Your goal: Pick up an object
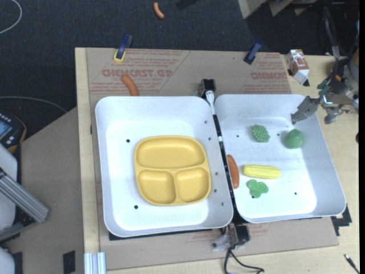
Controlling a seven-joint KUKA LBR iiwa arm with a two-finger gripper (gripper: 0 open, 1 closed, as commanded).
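A yellow corn cob [262,172] is seen lying flat on the floor of the right bin [322,170], with its long axis running almost straight across the view, left to right, its right end tilted slightly toward the bin's near edge. Which end is the tip cannot be told. Just below the corn cob, a small green broccoli piece [257,188] is found, close to it but apart. To the corn cob's left, an orange sausage [233,170] is laid along the bin's left wall, its length at a right angle to the cob's. Above the corn cob, a green textured ball-like piece [260,133] is placed, and up and to the right of the cob a smooth green round piece [294,138] is seen. Further up and right of the corn cob, the gripper [317,111] is held over the bin's far right corner; nothing is seen between its fingers, and their spread cannot be judged. Well to the cob's left, a yellow divided plate [171,170] is set in the left bin [114,124].
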